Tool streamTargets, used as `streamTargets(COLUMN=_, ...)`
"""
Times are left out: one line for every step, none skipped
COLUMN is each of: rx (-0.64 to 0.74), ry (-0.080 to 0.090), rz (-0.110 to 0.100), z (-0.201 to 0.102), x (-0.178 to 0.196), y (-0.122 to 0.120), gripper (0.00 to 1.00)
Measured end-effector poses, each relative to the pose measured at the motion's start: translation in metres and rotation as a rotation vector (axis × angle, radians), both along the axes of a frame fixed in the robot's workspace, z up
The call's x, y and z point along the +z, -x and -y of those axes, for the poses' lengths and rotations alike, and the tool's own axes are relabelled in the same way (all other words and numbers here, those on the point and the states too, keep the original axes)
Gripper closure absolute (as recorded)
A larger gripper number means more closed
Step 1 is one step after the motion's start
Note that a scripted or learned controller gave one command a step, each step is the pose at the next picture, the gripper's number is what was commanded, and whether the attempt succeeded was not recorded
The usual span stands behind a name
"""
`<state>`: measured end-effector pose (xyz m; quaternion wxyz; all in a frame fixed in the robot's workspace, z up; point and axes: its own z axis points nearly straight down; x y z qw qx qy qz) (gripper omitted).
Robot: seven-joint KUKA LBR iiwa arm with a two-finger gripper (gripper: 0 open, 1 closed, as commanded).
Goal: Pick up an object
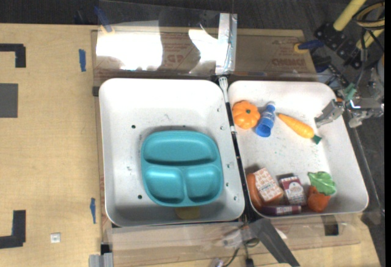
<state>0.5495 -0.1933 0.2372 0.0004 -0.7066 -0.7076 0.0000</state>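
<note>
Pumpkin (pixel 245 114), bottle (pixel 265 121) and carrot (pixel 297 126) lie beside end effector (pixel 330 113), grip state unclear.

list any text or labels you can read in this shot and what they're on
Nothing can be read for certain.
Cardboard panel behind the bins: faint reddish print, too blurred to read.
Small white-and-red box in the right bin: label too small to read.
Dark red packet beside it: white patch with print, too blurred to read.
</note>
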Motion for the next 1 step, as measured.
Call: streamTargets(rx=-0.101, ry=0.001, rz=0.005, z=0.0049, x=-0.1387, y=-0.0268, gripper=0.00)
